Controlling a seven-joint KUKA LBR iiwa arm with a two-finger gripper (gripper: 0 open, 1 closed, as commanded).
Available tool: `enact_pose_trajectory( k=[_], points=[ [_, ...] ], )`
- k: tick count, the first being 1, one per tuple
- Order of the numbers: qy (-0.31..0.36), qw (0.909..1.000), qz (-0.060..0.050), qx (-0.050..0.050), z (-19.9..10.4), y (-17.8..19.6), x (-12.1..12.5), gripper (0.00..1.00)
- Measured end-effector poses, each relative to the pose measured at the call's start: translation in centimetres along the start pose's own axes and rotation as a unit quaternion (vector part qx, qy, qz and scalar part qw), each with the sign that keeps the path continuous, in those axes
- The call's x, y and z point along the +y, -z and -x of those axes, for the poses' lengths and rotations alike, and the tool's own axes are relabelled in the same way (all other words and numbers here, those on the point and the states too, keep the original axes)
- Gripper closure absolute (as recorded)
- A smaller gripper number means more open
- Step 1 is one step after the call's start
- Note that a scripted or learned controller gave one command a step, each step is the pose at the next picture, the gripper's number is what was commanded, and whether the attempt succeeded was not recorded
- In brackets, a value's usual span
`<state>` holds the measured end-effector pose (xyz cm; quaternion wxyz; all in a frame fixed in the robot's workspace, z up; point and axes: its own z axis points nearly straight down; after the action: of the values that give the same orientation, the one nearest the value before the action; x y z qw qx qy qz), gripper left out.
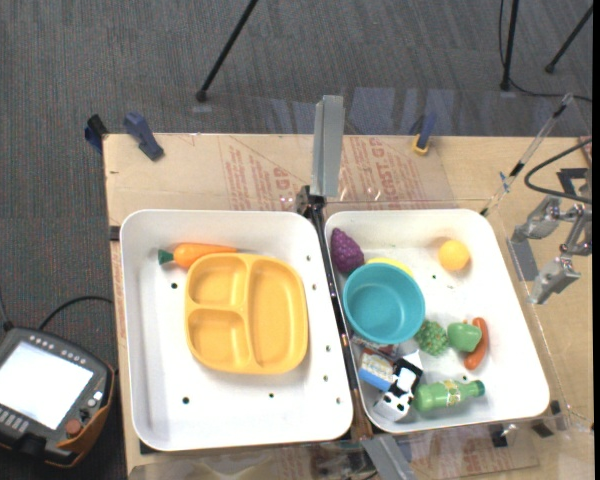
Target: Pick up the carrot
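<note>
In the near right bin (520, 368) lie a green bottle (448, 395), broccoli (432, 337) and a teal bowl (383, 303). In the left bin (145, 368), a yellow divided plate (247, 313) touches the carrot (200, 253) (just behind it, by the far wall). At the right edge hangs the gripper (560, 253); its state I cannot tell.
</note>
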<state>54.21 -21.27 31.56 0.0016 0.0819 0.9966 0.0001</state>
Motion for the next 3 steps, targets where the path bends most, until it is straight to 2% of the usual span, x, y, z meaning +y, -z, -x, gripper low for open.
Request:
enact_pose_trajectory(
  k=[1,3],
  points=[
    [-0.004,1.0000,0.000,-0.001,1.6,2.3,0.2,0.00],
    [0.046,0.9990,0.000,-0.001,3.5,2.8,1.1,0.00]
  ],
)
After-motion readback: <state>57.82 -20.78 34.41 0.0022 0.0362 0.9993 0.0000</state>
